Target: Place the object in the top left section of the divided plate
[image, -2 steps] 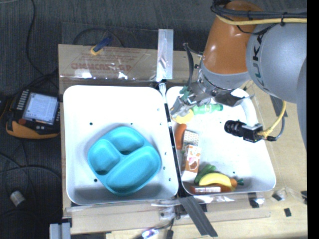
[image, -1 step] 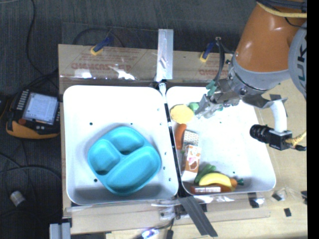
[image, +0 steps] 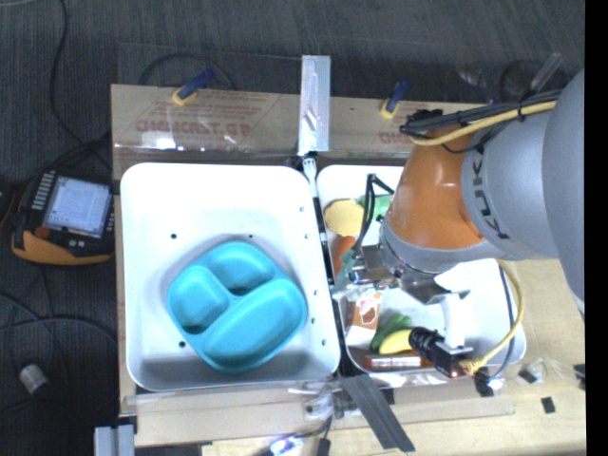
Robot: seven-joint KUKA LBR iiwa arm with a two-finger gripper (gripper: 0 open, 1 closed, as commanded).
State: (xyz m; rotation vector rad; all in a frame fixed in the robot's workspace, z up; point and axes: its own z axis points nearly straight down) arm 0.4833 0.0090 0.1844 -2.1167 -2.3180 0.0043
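1. The gripper (image: 365,272) is low down in the right bin (image: 484,293), close to that bin's left wall. The fat wrist of the arm (image: 446,207) hides it from above, so I cannot tell if it is open or closed, or if it has hold of anything.
2. Little things lie around it in the right bin. A yellow round thing (image: 342,217) sits at the far end, and an orange-red thing (image: 342,247) is just on its near side.
3. Nearer than the gripper there is a small packet (image: 366,312), then a green and yellow thing (image: 390,334), then a brown bar (image: 392,361) close to the near wall.
4. The thing to be moved may be one of these, but I cannot tell which.
5. The blue plate (image: 237,302) lies in the left bin (image: 161,207), toward its near side. It has three hollows and sits a bit turned.
6. Both bins stand side by side on the bench (image: 228,122).
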